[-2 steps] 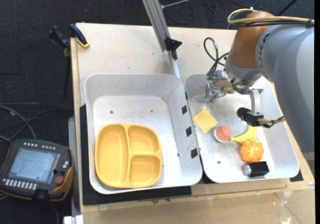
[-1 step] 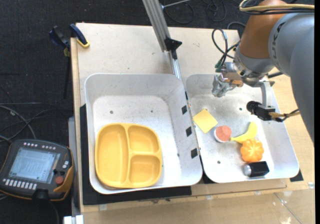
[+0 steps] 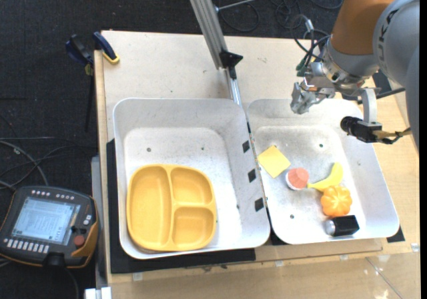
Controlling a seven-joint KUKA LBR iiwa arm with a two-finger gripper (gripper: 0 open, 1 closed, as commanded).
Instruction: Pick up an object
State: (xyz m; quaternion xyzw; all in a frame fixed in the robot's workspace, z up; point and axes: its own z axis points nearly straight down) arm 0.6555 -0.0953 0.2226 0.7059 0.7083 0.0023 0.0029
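In the right bin (image 3: 373,157) lie a flat yellow square piece (image 3: 273,161), a small red and white round object (image 3: 297,178), a yellow banana (image 3: 327,178), an orange pumpkin-like fruit (image 3: 335,201) and a black and silver cylinder (image 3: 341,225). My gripper (image 3: 303,101) hangs over the bin's far edge, above and apart from all of them. Nothing shows between its fingers.
The left bin (image 3: 133,124) holds a yellow divided tray (image 3: 173,207). A metal pole (image 3: 208,14) slants down to the bins' shared edge. A teach pendant (image 3: 43,224) lies off the bench at left. A blue and yellow clamp (image 3: 93,47) sits at the bench's far left corner.
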